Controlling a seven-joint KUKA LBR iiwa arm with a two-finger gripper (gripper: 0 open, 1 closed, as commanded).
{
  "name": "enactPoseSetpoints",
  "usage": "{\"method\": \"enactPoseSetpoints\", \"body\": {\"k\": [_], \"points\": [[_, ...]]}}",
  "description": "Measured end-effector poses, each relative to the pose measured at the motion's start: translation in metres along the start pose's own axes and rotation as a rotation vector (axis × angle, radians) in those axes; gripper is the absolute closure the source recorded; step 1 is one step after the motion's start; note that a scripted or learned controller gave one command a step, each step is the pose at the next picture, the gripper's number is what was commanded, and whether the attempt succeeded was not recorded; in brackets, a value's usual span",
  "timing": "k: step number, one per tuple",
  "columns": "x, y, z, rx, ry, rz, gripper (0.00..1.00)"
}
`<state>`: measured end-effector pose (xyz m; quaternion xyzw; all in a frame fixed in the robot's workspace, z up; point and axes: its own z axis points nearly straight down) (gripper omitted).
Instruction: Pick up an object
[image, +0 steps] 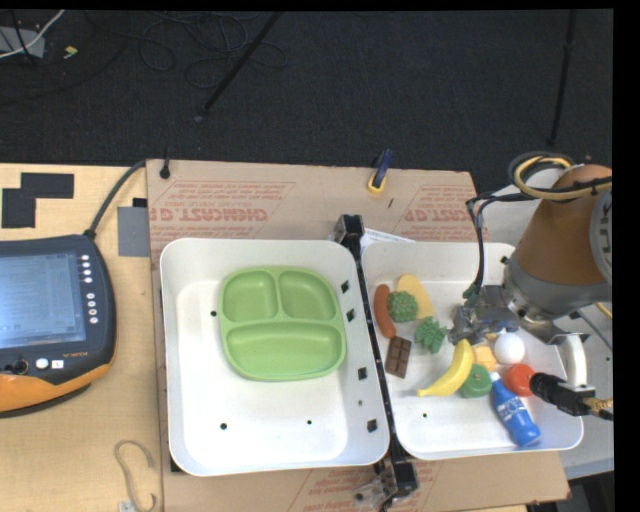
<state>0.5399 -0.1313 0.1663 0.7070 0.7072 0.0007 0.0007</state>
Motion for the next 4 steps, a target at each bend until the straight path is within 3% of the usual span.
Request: {"method": "enactPoseSetpoints", "body": {"k": [1, 2, 3, 4], "points": [[-0.006, 0.002, -0.043, 0.001, 0.0, 0.0, 1.0], [-0.007, 0.002, -0.062, 0.003, 0.0, 0.0, 1.0], [0.056, -0.011, -0.061, 0.007, 0.003, -0.004, 1.0], [0.098, -0.025, -0.055, 0.008, 0.003, -0.003, 1.0]]}}
